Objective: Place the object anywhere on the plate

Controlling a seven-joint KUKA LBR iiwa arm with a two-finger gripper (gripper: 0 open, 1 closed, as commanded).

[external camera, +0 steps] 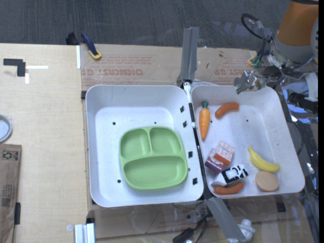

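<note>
1. Nearest the camera, along the front wall of the right bin (283, 110), lie a sausage (228, 188), a small black-and-white item (234, 173) touching its top, and a round tan disc (267, 181) to the right.
2. Just behind them sit a yellow banana (262, 160), near the disc, and a small pink and white box (220, 155), close to the divider between the two bins.
3. In the left bin (98, 135), the green plate (153, 157) has three compartments and rests flat, slightly toward the front, with nothing on it.
4. Farther back in the right bin, a carrot (203, 120) lies lengthwise beside the divider, its green top pointing away from the camera.
5. Just to its right, a second orange sausage (227, 109) lies at a slant, apart from the carrot.
6. At the far right corner of the right bin, the jaws (249, 82) hang over the rim; I cannot tell how wide they stand, and nothing is visibly between them.
7. Behind the bins, brown cardboard (136, 65) covers the bench (40, 115).
</note>
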